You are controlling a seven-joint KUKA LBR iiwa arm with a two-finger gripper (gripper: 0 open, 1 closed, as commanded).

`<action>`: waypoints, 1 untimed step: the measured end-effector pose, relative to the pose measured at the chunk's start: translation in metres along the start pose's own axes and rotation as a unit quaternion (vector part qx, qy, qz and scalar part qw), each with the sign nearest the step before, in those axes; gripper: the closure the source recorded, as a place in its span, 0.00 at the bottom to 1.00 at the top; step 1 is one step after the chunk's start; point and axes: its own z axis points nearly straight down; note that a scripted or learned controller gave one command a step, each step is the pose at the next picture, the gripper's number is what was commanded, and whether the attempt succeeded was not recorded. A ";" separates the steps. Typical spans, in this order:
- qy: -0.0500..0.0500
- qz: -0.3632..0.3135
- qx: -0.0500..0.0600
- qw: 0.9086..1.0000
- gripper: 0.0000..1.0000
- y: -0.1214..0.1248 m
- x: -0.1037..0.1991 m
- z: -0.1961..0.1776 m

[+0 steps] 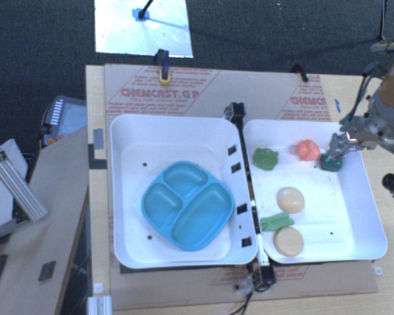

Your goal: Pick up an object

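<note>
The right bin (361, 241) holds several small items. A green leafy piece (265, 158) and a pink-orange lump (307, 149) lie near its far wall. A cream round piece (290, 199), a green stick (276, 222) and a second cream round piece (288, 241) sit toward the near left corner. A small dark teal item (331, 164) lies at the far right of this bin. My gripper (337, 151) hangs directly over the teal item, touching or nearly touching its top. The grey arm (387, 110) comes in from the right.
The left bin (128, 143) holds a blue divided plate (186, 204). A black-clipped divider (243, 176) runs between the two bins. Bare white floor shows in the near right part of the right bin.
</note>
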 end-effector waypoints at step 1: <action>0.001 -0.002 0.001 1.000 1.00 0.004 0.043 0.008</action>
